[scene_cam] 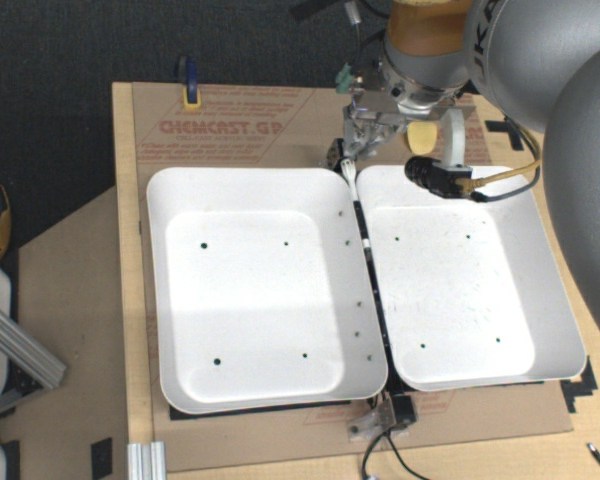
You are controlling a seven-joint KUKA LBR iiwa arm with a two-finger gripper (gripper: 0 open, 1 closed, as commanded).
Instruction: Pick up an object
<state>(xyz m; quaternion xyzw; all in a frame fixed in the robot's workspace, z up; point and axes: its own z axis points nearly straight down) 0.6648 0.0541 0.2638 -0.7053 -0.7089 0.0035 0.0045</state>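
My gripper [404, 128] hangs under the orange-banded wrist, over the far edge of the bench where the two bins meet. A small pale yellow object [421, 136] shows right at the gripper, above the far rim of the right bin [540, 258]. Whether it is gripped is unclear from this angle. A black part with an orange cable [438, 176] hangs just below it. The left bin [160, 208] lies to the gripper's left.
Both bins rest on a brown board [240, 118]. A blue and yellow clamp [189, 80] stands at its far left edge. An aluminium rail [20, 343] lies off the bench at the left. Cables and a connector [385, 418] sit at the near edge between the bins.
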